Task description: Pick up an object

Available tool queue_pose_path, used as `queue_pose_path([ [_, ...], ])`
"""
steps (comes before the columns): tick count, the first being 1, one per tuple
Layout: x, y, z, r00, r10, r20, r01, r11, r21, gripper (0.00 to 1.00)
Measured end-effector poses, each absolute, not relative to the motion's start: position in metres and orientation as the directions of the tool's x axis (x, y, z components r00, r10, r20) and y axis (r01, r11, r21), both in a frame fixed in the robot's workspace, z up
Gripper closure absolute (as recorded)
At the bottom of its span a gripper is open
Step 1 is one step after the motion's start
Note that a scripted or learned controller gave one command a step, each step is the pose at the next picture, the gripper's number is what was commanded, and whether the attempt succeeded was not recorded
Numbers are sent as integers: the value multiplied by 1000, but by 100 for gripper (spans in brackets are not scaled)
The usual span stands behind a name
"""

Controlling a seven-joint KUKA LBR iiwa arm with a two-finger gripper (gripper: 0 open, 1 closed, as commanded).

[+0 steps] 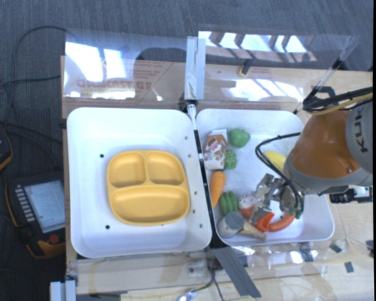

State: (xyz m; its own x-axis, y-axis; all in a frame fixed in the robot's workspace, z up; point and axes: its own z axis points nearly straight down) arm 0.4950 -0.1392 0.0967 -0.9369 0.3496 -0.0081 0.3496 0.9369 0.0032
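The arm (329, 152) reaches in from the right over the right-hand white bin (313, 231), its gripper (277, 199) lowered among the toy food in that bin's near part. Whether the fingers (287, 200) are apart or together cannot be told, and nothing shows plainly between them.

Just below the fingers lies a red chili pepper (281, 222), with a tin can (230, 224) on its side farther to the left and a small green pepper (229, 202) beside that. An orange carrot (217, 184) lies upright along the bin's left wall. Beyond the fingers, toward the far wall, sit a small printed snack packet (214, 149), a green round fruit (239, 137), and a yellow piece (276, 160) partly under the arm.

The left bin (88, 168) holds a yellow divided plate (148, 187), well apart from the fingers.
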Motion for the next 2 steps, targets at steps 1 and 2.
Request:
queue_pose_path([
  [1, 598, -98, 95, -862, 507, -23, 507, 862, 9, 100],
  [2, 589, -166, 207, -916, 402, -5, 402, 916, -4, 100],
])
